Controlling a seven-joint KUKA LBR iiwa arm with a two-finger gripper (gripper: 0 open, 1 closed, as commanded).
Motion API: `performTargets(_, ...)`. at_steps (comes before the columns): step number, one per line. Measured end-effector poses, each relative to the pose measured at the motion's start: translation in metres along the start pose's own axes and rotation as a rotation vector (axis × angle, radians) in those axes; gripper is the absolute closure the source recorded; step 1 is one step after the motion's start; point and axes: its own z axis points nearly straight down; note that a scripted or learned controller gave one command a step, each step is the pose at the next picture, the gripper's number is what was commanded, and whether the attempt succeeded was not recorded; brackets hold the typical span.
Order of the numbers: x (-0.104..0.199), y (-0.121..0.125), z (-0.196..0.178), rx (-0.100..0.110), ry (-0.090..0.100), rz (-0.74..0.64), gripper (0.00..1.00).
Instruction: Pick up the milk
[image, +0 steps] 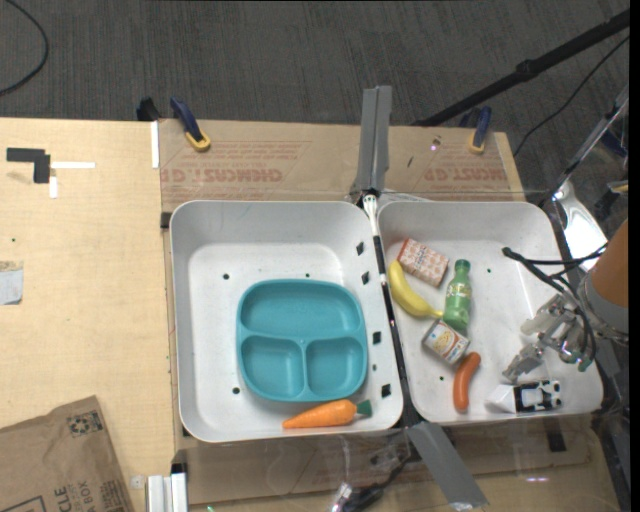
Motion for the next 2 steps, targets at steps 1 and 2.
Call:
performTargets(1,-0.052,0.037,0.006,0.008,0.015,-0.058,0.0)
performTargets(2,-0.044,0.031,-0.01,0.008,0.016,-0.05,0.0)
